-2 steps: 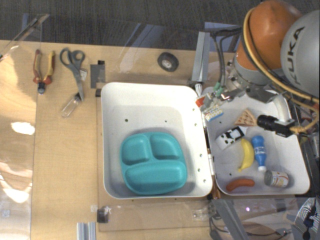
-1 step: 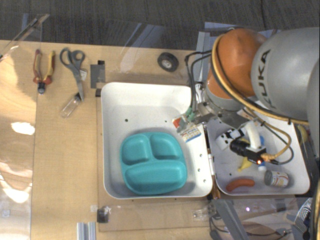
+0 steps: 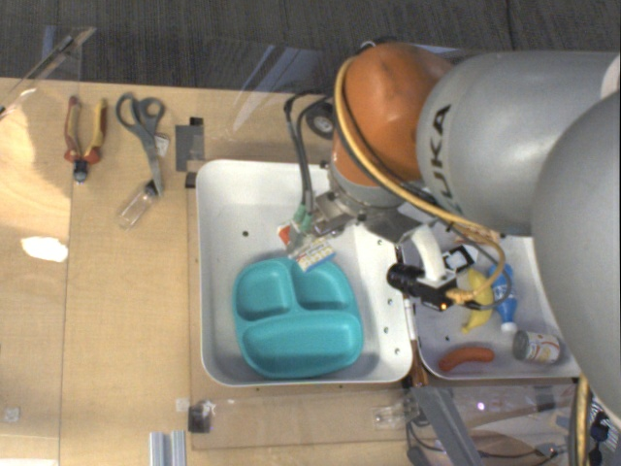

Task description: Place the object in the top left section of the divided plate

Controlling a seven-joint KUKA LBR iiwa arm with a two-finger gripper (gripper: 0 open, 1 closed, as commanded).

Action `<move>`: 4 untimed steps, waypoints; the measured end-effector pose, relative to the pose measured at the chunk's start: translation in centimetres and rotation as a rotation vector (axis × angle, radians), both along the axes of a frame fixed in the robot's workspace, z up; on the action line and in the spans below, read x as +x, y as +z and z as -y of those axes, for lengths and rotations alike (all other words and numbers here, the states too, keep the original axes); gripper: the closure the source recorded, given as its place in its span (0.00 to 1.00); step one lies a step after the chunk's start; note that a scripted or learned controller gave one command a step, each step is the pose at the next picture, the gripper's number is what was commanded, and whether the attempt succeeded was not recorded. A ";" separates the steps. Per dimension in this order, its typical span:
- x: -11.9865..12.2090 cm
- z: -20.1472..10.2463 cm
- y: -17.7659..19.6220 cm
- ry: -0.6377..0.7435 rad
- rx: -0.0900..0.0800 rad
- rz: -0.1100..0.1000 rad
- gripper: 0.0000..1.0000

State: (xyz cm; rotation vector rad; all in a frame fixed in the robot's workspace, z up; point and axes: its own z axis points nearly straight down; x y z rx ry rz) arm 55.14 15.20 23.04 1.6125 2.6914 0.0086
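A teal divided plate point(image 3: 294, 319) lies in the left white bin point(image 3: 218, 260), with two small sections at the top and one large section below. Its top left section point(image 3: 262, 289) holds nothing that I can see. My gripper point(image 3: 309, 233) hangs under the grey and orange wrist, just above the plate's upper rim where the two top sections meet. A small white and red piece point(image 3: 312, 253) sits at the gripper's tip over that rim; I cannot tell whether it is a held object or part of the gripper.
The right bin point(image 3: 427, 343) holds a banana point(image 3: 475, 299), a brown sausage point(image 3: 467, 359), a small bottle point(image 3: 537, 346), a blue item point(image 3: 502, 284) and a black and white object point(image 3: 423, 260). Pliers point(image 3: 81, 139) and scissors point(image 3: 146, 129) lie on the wooden bench at left.
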 end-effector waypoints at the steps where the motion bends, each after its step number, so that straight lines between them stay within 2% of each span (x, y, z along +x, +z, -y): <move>1: 0.0 0.0 0.0 -0.001 0.000 0.000 0.00; 2: -1.2 -5.9 -10.4 -0.023 -0.001 -0.004 0.00; 3: -1.0 -5.9 -9.2 -0.026 0.002 0.002 1.00; 4: -5.4 -5.1 -13.3 -0.367 0.018 0.023 1.00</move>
